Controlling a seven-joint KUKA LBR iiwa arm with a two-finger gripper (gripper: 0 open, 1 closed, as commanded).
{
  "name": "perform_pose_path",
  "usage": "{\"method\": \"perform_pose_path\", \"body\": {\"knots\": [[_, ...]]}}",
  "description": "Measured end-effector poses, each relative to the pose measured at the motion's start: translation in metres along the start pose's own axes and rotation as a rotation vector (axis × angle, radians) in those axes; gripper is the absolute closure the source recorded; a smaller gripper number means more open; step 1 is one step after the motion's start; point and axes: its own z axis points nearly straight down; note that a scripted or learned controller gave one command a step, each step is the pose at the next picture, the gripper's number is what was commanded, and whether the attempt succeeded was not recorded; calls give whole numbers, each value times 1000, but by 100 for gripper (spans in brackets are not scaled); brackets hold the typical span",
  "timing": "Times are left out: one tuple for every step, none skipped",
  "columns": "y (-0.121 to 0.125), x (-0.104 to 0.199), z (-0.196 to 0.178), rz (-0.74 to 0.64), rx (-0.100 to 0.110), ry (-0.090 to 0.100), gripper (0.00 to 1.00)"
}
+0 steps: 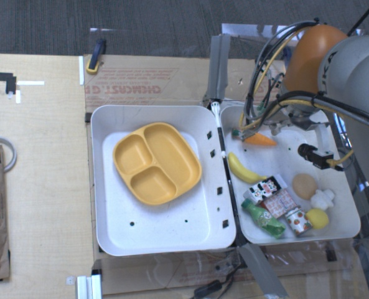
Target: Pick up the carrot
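Lying in the upper left corner of the right bin (352, 226), right of frame centre, the carrot (261, 140) is seen as a small orange tapered piece with a bit of green at its left end. It is judged to be a light, rigid plastic toy, smooth and somewhat slippery, not fragile. A hold across the thick middle of the body is judged best; the pointed right tip would likely slip out, and the green stub is too small.

The gripper (272, 124) sits just above and touching or nearly touching the carrot, among yellow and black cables; whether it is released or clenched cannot be told, and no grasp of the carrot is confirmed.

Other items in the right bin are noted: a curved yellow banana (245, 168), glossy, just below the carrot; a beige egg-like ball (305, 185); a lemon (318, 218); a white knobbly piece (324, 198); a green vegetable (264, 220); small printed cartons (263, 189), boxy with sharp edges. All are judged hard plastic or card.

In the left bin (109, 229) a yellow three-compartment plate (157, 162) is laid, matte plastic, rounded corners. Both bins are shallow, white, smooth-walled. Cardboard (134, 80) is seen behind the bins, pale wood bench (41, 167) at left.
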Motion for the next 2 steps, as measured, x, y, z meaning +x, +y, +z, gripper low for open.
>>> {"method": "perform_pose_path", "body": {"knots": [[-71,42,-90,-201,2,1,0],[-107,17,-128,-348,1,1,0]]}}
